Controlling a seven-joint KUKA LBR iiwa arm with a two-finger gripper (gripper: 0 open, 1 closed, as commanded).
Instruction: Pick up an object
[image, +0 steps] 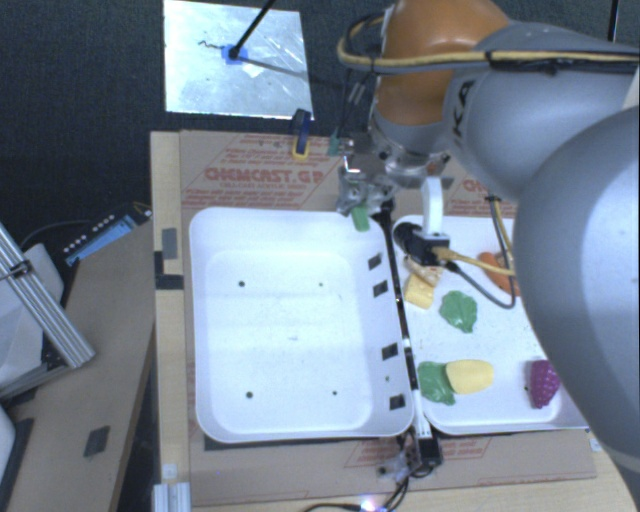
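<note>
- Pincer (355, 203) hangs over the far edge of the left bin (215, 330), close to the divider btw the two bins. The arm (520, 130) reaches in from the right.
- How far open: can't tell, the tip is too small & blurred.
- Small green piece (361, 220) is right at the pincer tip, touching or nearly so. Can't tell whether it's gripped or just lying by the bin's far rim.
- Right bin (495, 340) holds the other things, all apart from the pincer tip.
- Pale yellow chunk (420, 292): far-left part of the right bin, just beside the divider.
- Green leafy item (460, 310): just right of the chunk, a bit nearer.
- Orange item (492, 262): farther right & back, partly hidden by robot parts.
- Dark green item (435, 383) & yellow item (470, 376): touching each other at the near side, the green one next to the divider.
- Purple item (542, 383): near-right, by the arm's outline.
- The arm's bulk covers the right part of the right bin.
- Both bins rest on a cardboard sheet (260, 172) w/ red print, on the counter (110, 400).
- A silvery sheet (235, 60) lies beyond the cardboard's far edge, well apart from the pincer.
</note>
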